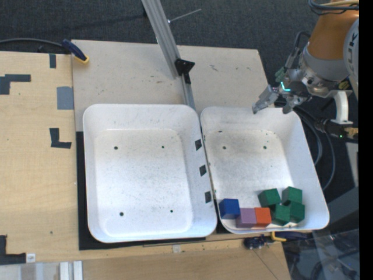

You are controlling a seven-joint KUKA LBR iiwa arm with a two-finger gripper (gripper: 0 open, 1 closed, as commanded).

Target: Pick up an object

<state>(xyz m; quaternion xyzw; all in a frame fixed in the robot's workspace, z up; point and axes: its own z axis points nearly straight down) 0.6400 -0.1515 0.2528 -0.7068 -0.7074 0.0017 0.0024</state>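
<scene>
On the desk, the left bin (143, 171) is beside the right bin (262, 168). In the right bin's near corner lie a blue block (229, 207), purple block (247, 216), orange block (263, 216) and green blocks (284, 204). My end effector (273, 102) hovers over its far rim, fingers seemingly spread, pinching nothing; my arm (329, 39) reaches from the right.

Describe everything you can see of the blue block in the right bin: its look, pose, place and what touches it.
The blue block is a small, solid-coloured cube, matt, perhaps foam or painted wood. It sits flat on the floor of the right bin, in the near corner by the wall shared with the left bin. It is the leftmost of the cluster of blocks. The purple block sits close against its right side, apparently touching. The claw is well away, above the bin's far rim.
</scene>
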